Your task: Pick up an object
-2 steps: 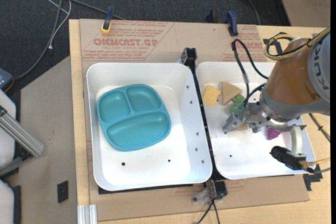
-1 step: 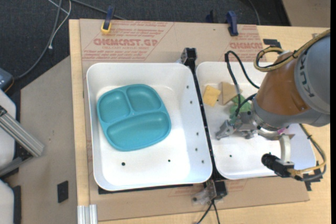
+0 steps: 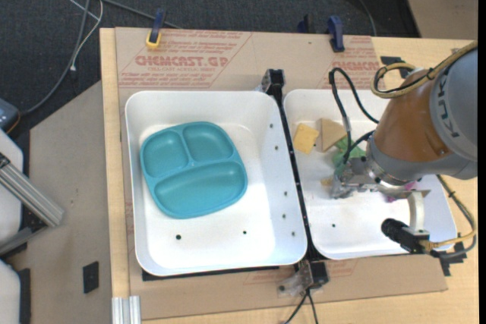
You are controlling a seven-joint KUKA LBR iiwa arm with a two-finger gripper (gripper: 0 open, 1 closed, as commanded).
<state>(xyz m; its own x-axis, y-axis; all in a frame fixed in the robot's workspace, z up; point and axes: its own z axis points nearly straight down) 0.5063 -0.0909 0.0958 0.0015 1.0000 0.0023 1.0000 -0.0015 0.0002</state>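
Observation:
My gripper is low in the right bin, near its middle, under the grey and orange wrist. Just up and left of it lie a yellow block and a tan wedge, close together near the bin's back left. A green thing sits right beside the gripper, partly hidden by it. A bit of purple peeks out under the wrist on the right. I see nothing clearly held.
The left bin holds a teal divided plate at its centre left. A black divider rail runs between the bins. Yellow and black cables loop over the arm at the right.

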